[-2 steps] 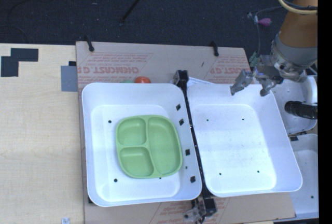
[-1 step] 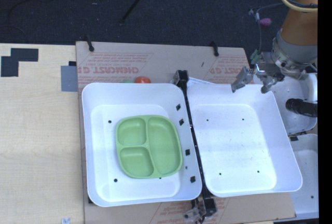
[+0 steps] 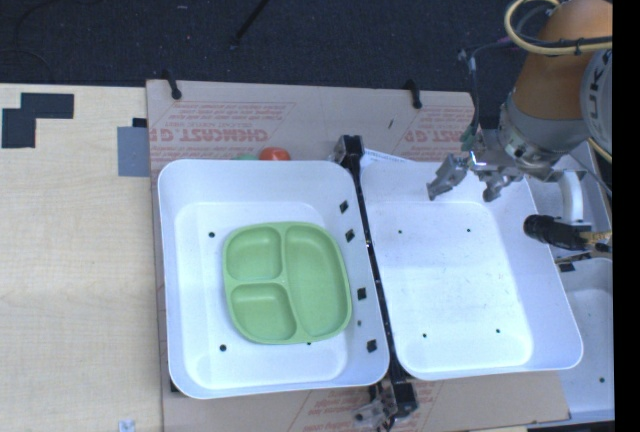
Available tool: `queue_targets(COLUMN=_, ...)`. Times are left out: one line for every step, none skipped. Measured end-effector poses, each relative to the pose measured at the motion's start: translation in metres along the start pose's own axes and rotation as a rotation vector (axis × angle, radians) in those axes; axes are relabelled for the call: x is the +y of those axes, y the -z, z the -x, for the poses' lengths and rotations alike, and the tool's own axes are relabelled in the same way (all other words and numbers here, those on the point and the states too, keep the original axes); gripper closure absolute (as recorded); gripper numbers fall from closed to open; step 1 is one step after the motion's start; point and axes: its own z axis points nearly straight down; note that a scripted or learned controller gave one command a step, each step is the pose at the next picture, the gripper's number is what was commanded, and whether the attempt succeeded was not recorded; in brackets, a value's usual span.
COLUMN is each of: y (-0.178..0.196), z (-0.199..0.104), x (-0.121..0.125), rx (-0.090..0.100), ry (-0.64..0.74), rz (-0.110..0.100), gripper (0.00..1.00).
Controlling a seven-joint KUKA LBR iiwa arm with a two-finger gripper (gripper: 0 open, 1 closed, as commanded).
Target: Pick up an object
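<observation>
The pick has not been made yet: nothing is lifted, and the one object plainly worth taking, a green divided plate (image 3: pixel 287 282) with 3 compartments, lies flat on the floor of the left bin (image 3: pixel 190 320), roughly at its middle and a little toward the near edge. The right bin (image 3: pixel 470 320) has only a few small dark specks on its white floor. Beyond the far rim of the left bin a small orange-red thing (image 3: pixel 274 155) peeks over the rim from the cardboard sheet (image 3: pixel 300 120) that underlies both bins on the worktop (image 3: pixel 70 250); what it is cannot be made out.

The pincer (image 3: pixel 469 180) hangs over the far right corner of the right bin, well apart from the plate and with the divider between the 2 bins in between. Its 2 fingers look spread apart, one reaching toward the left and one nearer the wrist, and no object sits between them; they seem to touch nothing, though the slanted view makes their height above the bin floor hard to judge.

By my reading, almost the whole task remains: the arm would have to cross to the left bin, come down over the plate, close on a rim or a divider ridge, and lift
</observation>
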Motion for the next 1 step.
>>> queue_targets(y=-0.0621, z=-0.0033, x=0.0058, rx=0.000, ry=0.000, rz=0.001, gripper=0.00)
